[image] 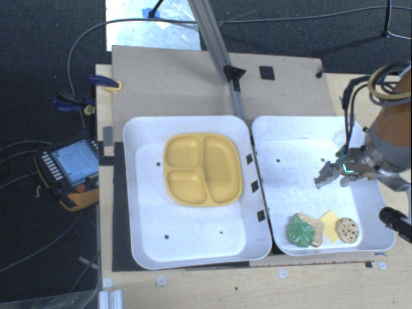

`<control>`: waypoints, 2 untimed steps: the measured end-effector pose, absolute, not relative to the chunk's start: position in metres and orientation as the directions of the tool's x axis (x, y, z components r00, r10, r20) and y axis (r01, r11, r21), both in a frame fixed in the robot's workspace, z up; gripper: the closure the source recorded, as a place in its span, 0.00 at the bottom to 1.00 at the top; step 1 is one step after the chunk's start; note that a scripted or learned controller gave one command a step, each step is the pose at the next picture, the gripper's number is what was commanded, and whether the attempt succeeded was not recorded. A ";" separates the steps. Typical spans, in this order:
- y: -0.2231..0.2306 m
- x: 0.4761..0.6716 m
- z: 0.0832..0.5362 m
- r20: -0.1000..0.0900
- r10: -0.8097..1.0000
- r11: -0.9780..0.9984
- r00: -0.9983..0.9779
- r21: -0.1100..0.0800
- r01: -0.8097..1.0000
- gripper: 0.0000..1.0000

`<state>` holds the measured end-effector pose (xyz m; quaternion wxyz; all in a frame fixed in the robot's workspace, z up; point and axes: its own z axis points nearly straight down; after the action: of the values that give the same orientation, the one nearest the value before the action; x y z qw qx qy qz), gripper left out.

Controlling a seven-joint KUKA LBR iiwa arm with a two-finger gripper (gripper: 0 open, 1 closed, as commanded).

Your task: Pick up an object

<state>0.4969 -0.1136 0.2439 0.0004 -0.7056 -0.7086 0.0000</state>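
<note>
Two grey fingers (324, 177) point left from the gripper (327, 176) over the floor of the right bin (283, 140); they are too small and blurred to tell how far apart they stand, and nothing can be seen between them. A small green light glows on the gripper body just behind them. No writing or label can be read anywhere in the view.

The arm (393, 134) comes in from the right edge, its orange band above the grey wrist, with yellow and black cables looped over it. The wrist hangs above the right side of the right bin.

Near the front wall of that bin lie four small food toys close together, well apart from the gripper: a green leafy piece (298, 232), a tan biscuit-shaped piece (313, 226) touching it, a yellow wedge (330, 225), and a round speckled cookie (347, 230).

The left bin (148, 237) holds a yellow divided plate (203, 169) with three compartments. A grey pole (212, 31) slants across the cardboard behind the bins. Left of the bench sit a handheld controller (71, 172) and blue clamps (96, 82).
</note>
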 end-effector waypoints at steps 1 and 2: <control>-0.114 0.498 0.245 0.000 1.000 0.005 -0.005 0.002 1.000 0.00; -0.113 0.500 0.202 0.001 1.000 0.001 -0.001 -0.003 1.000 0.00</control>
<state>0.5004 -0.1126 0.2025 0.0013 -0.7067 -0.7076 0.0006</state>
